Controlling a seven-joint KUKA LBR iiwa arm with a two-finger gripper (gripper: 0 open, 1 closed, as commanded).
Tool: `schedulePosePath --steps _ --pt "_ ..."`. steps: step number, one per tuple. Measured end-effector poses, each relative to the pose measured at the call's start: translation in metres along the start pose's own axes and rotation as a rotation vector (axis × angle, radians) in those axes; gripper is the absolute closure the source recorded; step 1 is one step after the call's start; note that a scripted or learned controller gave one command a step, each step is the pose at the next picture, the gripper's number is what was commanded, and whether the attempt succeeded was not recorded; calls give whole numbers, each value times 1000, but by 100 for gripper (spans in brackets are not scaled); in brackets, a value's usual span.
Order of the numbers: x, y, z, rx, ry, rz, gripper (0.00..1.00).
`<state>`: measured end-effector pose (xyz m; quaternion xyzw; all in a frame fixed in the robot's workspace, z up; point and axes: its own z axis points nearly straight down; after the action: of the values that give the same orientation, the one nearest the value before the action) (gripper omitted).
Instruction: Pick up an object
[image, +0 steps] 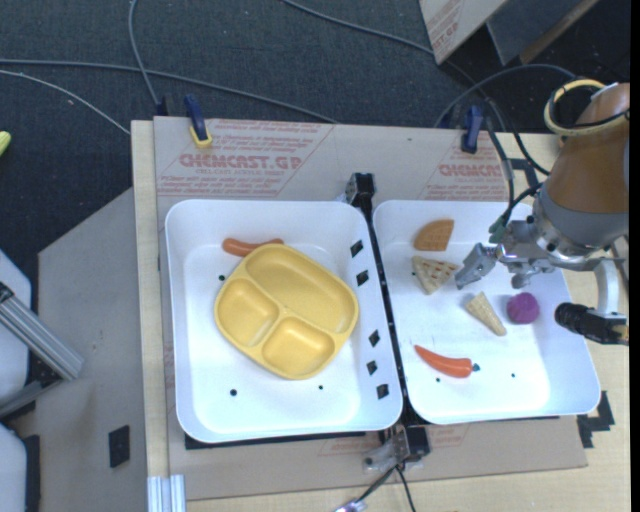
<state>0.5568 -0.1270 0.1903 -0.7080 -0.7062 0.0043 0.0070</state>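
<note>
The grey arm with its orange band leans in over the right bin (560, 400), its gripper (500, 262) hovering with fingers spread apart, gripping nothing, just above the pale wedge (485, 312). A purple ball (522, 307) lies just right of that wedge, a glossy red pepper (444, 361) below it; the arm's upper part is cut off.

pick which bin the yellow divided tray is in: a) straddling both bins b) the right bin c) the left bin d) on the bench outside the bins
c: the yellow divided tray lies wholly inside the left bin, with an orange piece poking out behind its upper edge.
</note>
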Motion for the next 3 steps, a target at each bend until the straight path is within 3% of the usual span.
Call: schedulePosePath --steps 1,3 --pt "0 3 -8 -15 -2 -3 0" --pt "-2 -1 82 -11 -2 -3 0"
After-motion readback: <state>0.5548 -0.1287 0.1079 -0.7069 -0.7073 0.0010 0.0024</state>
